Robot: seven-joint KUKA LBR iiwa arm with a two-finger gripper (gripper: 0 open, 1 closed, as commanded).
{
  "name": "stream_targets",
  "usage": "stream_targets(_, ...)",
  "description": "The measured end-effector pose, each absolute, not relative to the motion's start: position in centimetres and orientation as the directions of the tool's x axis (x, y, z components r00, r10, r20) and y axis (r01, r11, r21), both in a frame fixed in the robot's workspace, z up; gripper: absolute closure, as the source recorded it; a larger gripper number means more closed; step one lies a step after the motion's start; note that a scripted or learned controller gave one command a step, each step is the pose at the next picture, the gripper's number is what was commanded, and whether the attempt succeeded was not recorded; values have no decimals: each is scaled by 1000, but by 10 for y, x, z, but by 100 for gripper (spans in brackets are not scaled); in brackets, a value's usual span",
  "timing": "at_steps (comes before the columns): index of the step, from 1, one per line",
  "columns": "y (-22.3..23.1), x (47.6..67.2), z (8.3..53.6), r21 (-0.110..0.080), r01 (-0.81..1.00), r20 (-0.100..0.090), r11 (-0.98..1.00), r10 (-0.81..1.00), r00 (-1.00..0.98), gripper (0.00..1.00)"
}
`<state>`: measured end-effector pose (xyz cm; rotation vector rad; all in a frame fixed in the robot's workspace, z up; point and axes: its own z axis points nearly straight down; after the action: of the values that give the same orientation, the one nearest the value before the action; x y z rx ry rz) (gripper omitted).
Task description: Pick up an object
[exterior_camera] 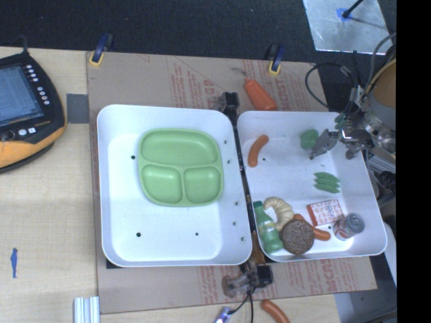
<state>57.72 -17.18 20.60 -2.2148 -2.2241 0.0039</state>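
The gripper [339, 144] hung spread open, gripping nothing, over the right bin [289, 173], just beside a small green rounded toy piece [309, 138].

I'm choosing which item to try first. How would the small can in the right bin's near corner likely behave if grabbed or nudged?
The can lies on its side, so a nudge would probably roll it. Its rounded, shiny body may slip between fingers. It sits close to the bin wall, likely cramping the approach.

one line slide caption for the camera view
Gripper open above the right bin of toy food; green divided plate in the left bin.
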Motion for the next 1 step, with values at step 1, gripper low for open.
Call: stream_targets(1,-210,528,109,-5,1000,-1,5,1000,-5,0)
